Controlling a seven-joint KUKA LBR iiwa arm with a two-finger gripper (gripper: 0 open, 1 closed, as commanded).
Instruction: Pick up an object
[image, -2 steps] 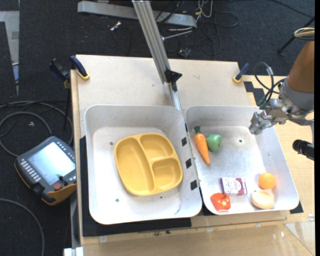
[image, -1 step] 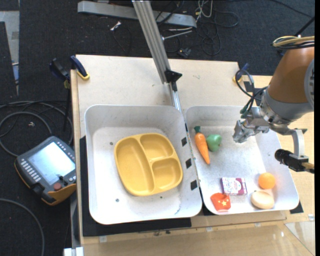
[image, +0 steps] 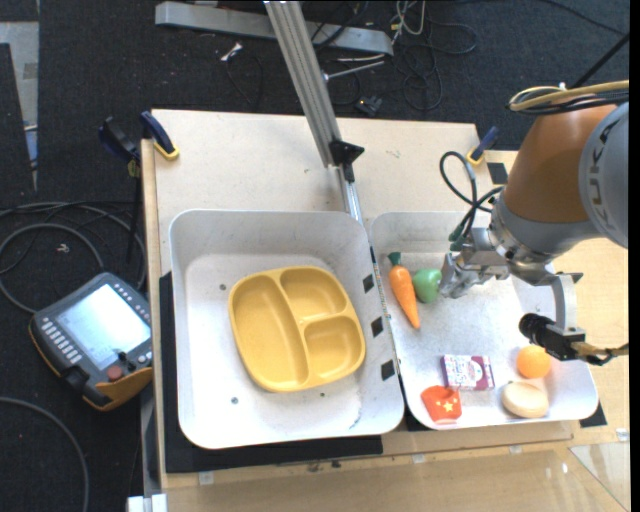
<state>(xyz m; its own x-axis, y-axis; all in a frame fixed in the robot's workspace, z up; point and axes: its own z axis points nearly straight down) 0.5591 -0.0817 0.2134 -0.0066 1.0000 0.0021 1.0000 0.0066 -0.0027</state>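
At the near edge of the right bin (image: 585, 395) lie a red item (image: 441, 403) and a pale rounded object (image: 525, 399), closest to the camera. The left bin (image: 190, 300) holds a yellow divided plate (image: 297, 327), the largest thing in either bin, lying flat near its middle. The arm (image: 560, 180) reaches in from the right, and its gripper (image: 455, 277) sits low over the right bin's far part, just beside a green object (image: 427, 285); whether its jaws are wide or narrow cannot be told. An orange carrot (image: 404, 294) lies next to the green object, along the bin's left wall. A small pink-and-white box (image: 467, 372) rests near the red item. An orange ball (image: 534, 362) sits above the pale object.
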